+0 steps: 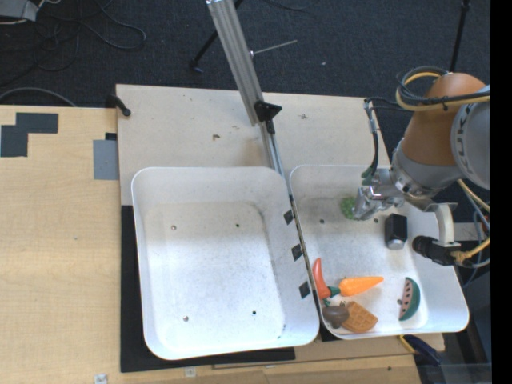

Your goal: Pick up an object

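1. Left bin [160,214]: bare white floor.
2. Right bin [448,318]: red pepper [318,278], carrot [360,284], cookie [360,319] and watermelon slice [409,299] near its front.
3. Gripper [364,208] low beside a green thing [349,207]; its grip state is unclear.

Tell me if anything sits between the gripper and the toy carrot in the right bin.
Nothing visible does. The gripper is at the bin's far end, beside a small green item. The carrot lies nearer the front, with bare bin floor between them. A red piece lies left of the carrot, off that path.
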Controlling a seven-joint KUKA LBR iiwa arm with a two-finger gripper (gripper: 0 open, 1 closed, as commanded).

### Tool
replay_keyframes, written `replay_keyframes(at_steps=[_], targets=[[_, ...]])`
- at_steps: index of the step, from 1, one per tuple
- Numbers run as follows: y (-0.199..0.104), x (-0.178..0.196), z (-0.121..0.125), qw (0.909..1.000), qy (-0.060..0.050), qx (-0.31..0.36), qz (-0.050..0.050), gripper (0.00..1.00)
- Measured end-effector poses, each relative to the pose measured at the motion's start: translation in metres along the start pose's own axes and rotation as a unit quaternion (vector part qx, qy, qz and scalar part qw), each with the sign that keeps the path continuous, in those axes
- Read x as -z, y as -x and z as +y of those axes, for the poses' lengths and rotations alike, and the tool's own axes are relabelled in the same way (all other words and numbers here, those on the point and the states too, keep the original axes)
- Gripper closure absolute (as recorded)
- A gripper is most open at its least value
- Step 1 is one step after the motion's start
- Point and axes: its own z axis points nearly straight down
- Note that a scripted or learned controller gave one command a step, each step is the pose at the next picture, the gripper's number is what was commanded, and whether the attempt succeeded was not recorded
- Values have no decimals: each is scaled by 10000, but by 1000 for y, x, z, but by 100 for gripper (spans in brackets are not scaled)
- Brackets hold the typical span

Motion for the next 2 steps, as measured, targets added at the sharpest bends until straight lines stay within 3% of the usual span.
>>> replay_keyframes(at_steps=[1, 2], targets=[[-2, 45, -5, 10000, -1, 26, 1, 100], [-1, 66, -5, 10000, -10, 23, 3, 100]])
